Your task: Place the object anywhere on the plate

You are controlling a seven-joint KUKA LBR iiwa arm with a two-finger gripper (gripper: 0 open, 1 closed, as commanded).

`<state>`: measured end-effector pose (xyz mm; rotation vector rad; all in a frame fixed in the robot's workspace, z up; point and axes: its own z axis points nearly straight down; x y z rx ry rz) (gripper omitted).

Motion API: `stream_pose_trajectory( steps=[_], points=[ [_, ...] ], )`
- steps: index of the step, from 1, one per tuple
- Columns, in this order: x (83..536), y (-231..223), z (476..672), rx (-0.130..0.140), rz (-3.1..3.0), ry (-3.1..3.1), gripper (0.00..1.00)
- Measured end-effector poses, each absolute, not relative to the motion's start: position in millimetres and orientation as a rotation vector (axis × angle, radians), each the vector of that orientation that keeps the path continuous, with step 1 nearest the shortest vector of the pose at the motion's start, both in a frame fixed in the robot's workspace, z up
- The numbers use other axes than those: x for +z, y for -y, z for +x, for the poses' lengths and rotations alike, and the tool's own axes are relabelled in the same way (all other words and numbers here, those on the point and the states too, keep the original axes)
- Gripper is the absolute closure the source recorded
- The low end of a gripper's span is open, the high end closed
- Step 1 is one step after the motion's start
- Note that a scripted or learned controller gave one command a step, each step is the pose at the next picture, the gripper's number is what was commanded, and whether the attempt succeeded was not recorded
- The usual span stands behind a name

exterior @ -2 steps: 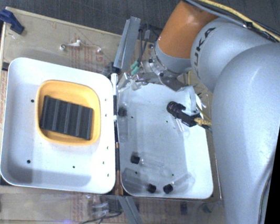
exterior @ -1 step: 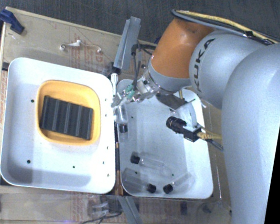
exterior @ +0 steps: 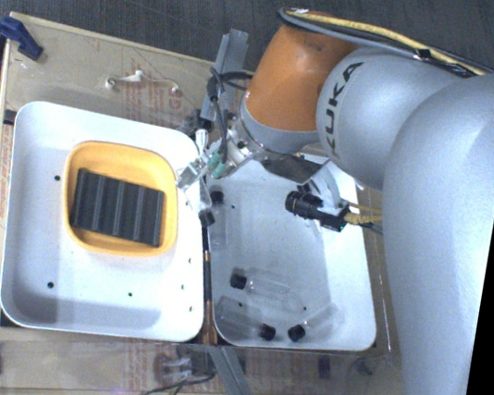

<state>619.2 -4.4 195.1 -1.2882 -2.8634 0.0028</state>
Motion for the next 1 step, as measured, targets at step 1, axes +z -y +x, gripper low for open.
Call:
stream_pose_trajectory(
  steps=[1],
  points=[
    [195.1,4.2,619.3,0.003,-1.287,2.864,0.0]
  ],
)
